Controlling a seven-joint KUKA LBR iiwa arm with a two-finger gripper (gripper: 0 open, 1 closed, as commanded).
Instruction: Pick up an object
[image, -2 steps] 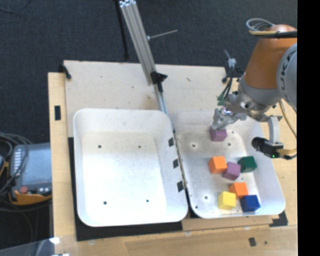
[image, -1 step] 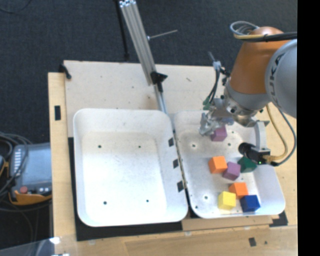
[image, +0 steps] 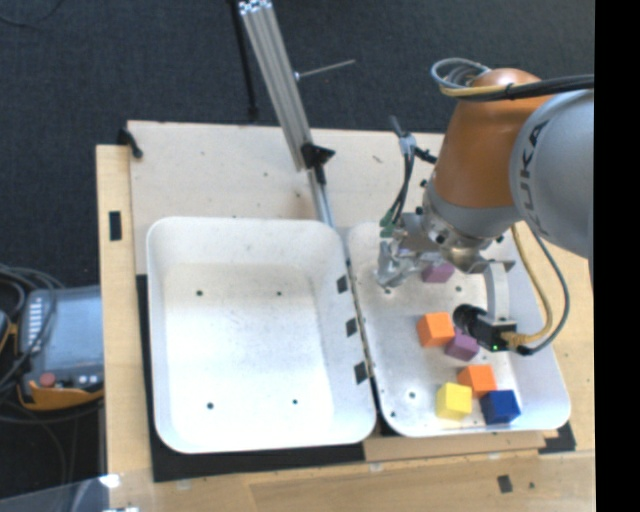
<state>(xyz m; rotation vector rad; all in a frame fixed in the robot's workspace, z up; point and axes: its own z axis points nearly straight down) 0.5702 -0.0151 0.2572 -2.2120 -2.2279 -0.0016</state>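
Several small blocks lie in the right bin (image: 400, 410): an orange block (image: 436, 328), a purple block (image: 462, 347), a second orange block (image: 481, 377), a yellow block (image: 453, 400) and a blue block (image: 501, 406). A mauve block (image: 438, 271) peeks out from under the wrist at the bin's far side. My gripper (image: 392, 266) hangs low over the far left part of the right bin, just left of the mauve block and apart from the other blocks. I see nothing held in it.
The left bin (image: 170, 250) sits beside the right one, and their rims meet near the gripper. A slanted aluminium pole (image: 285, 90) rises behind the bins. A black cable with a connector (image: 485, 328) loops over the blocks. A control pendant (image: 60, 345) lies off the bench at left.
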